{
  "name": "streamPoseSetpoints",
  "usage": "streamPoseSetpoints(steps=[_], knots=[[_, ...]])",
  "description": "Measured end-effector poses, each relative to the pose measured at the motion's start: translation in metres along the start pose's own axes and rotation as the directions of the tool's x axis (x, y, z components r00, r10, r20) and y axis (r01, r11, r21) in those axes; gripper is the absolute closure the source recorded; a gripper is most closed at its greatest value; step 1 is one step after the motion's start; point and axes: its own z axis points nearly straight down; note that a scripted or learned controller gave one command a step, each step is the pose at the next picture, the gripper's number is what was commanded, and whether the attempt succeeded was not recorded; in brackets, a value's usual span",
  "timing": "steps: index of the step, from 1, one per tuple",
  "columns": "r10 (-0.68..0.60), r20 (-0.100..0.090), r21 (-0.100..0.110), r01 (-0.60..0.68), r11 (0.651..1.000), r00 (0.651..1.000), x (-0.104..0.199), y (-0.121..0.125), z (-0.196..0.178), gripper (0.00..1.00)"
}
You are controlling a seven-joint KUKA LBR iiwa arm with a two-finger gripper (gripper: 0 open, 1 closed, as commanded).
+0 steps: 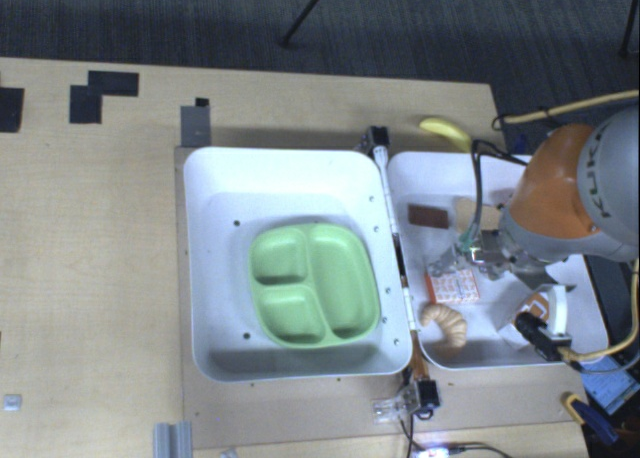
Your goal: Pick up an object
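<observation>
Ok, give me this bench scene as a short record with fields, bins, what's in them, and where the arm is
left bin: green divided plate
right bin: brown block, red-and-white packet, croissant
outside bins: banana on bench behind right bin
arm: over right bin, reaching from the right
hand: low, just above the packet; grip unclear

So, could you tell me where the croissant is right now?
The croissant lies in the right bin, near its front-left corner, just below the red-and-white packet.
</observation>
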Motion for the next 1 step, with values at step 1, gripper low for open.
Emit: streamPoseSetpoints(steps=[1], knots=[[-0.001,0.003,-0.009,0.001,1.000,1.000,-0.0007,0.0033,-0.0130,1.00]])
